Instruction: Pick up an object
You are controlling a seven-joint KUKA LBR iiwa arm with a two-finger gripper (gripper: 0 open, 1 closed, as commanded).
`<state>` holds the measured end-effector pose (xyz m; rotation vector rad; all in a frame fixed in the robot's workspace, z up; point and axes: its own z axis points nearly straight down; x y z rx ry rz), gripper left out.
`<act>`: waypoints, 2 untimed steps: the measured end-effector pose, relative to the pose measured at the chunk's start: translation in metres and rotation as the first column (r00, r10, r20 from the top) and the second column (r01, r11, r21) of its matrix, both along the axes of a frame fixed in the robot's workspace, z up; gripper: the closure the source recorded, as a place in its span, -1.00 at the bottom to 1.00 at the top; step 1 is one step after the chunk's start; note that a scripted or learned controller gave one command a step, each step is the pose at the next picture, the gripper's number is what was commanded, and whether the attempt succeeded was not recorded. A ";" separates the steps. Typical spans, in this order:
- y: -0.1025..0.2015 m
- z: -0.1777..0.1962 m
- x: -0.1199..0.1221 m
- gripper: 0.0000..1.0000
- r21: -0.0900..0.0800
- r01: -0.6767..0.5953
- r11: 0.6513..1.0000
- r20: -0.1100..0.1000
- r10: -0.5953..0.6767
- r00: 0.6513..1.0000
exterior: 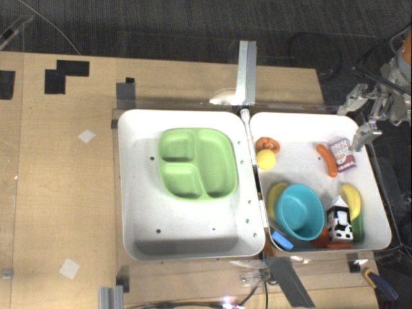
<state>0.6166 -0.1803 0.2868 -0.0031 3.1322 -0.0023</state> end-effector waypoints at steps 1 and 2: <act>-0.020 -0.118 -0.026 -1.00 0.003 0.081 0.997 -0.010 -0.081 0.997; -0.022 -0.197 -0.010 -1.00 -0.001 0.044 0.999 0.005 -0.044 0.999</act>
